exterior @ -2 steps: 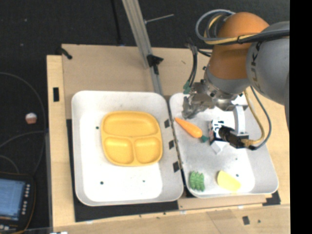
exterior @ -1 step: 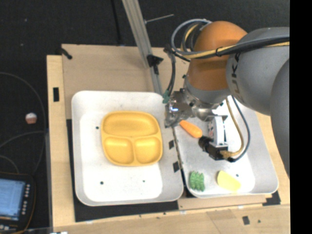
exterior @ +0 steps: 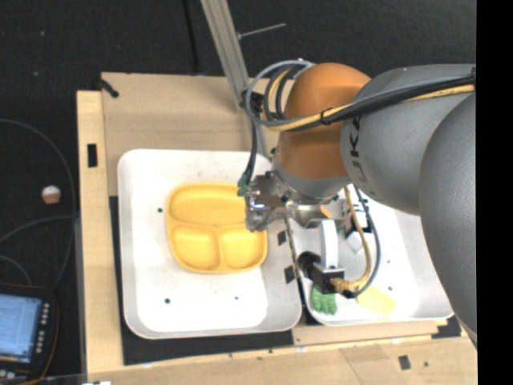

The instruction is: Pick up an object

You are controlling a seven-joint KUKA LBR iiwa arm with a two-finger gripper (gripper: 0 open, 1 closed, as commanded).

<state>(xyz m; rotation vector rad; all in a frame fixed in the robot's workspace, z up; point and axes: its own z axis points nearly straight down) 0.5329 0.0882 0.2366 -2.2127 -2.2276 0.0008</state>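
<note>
Yellow tray (exterior: 215, 227) sits just left of gripper (exterior: 258, 208), right edge at or under the tool.

Gripper low at centre frame, over the seam side of the left bin (exterior: 144, 295); can't tell its state, wrist blocks it. Tray is three-compartment, long axis roughly up-down in frame, lying centre of left bin. Open bin floor left of and below tray; right rim crowded by the arm (exterior: 417, 151). Right bin (exterior: 417, 307) at lower right holds green piece (exterior: 324, 301) and pale yellow piece (exterior: 377, 301), well apart from tray.
</note>
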